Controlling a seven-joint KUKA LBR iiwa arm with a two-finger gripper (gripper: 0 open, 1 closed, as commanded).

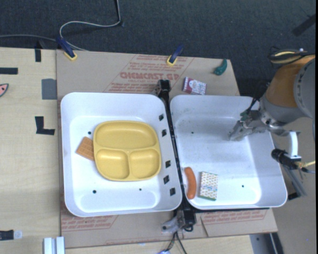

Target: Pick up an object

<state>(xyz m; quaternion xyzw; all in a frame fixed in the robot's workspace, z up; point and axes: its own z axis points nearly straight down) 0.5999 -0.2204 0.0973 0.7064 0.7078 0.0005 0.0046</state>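
The right bin [254,157] holds an orange-red sausage [190,182] by its front left wall and a small patterned packet [209,186] just right of it. A yellow divided plate [128,150] lies in the left bin [74,115], with a brown wafer-like piece [85,148] tucked at its left edge. My gripper [236,133] hangs over the upper right part of the right bin, well behind and to the right of the sausage and the packet. Nothing shows in it.
The grey arm with its orange band [286,89] leans in over the right bin's right rim. A small red and white packet [194,85] and a teal object [220,66] lie on the cardboard behind the bins. Black clamps [163,87] join the bins.
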